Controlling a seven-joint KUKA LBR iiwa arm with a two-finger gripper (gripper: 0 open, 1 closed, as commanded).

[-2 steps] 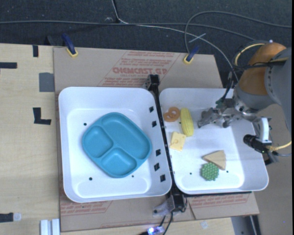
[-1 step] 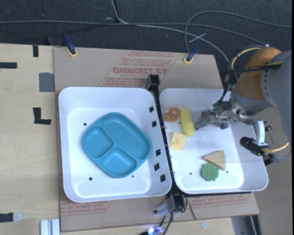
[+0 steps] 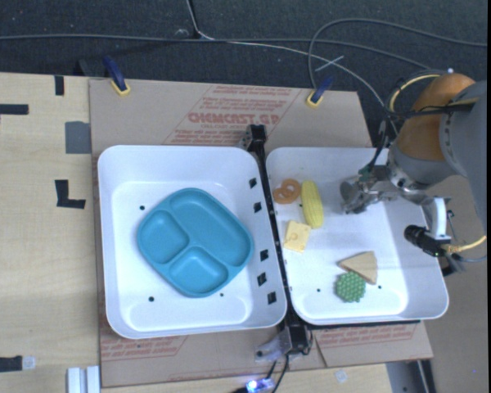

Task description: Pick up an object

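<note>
The surface (image 3: pixel 33 244) is light wood with black tape marks at its left. A brown cardboard sheet (image 3: pixel 221 113) lies on it, held by two blue-and-yellow clamps (image 3: pixel 116 79) along its far edge.

On the cardboard, the left bin (image 3: pixel 119 170) holds a blue divided tray (image 3: pixel 195 241) with three compartments, lying flat near the bin's centre and turned at an angle to the bin walls.

The right bin (image 3: pixel 409 301) touches the left bin along a shared edge with black fittings. Contents, left to right:

- An orange ring (image 3: pixel 287 191) near the far left corner.
- A pale yellow block (image 3: pixel 296 236) nearer the camera than the ring, close to the left wall.
- A yellow corn cob (image 3: pixel 312 203) just beside the ring, lying lengthwise away from the camera, its near end close to the block.
- A green knobbly ball (image 3: pixel 350 287) in the near half of the bin.
- A tan wedge (image 3: pixel 361 265) touching the ball on its far right side.

The hand (image 3: pixel 357 195) is low over the far middle of the right bin, right of the corn cob and apart from it. No object is seen between its fingers; whether they are apart or together cannot be determined. The grey arm (image 3: pixel 466 137) with its orange band (image 3: pixel 430 121) enters from the right.
</note>
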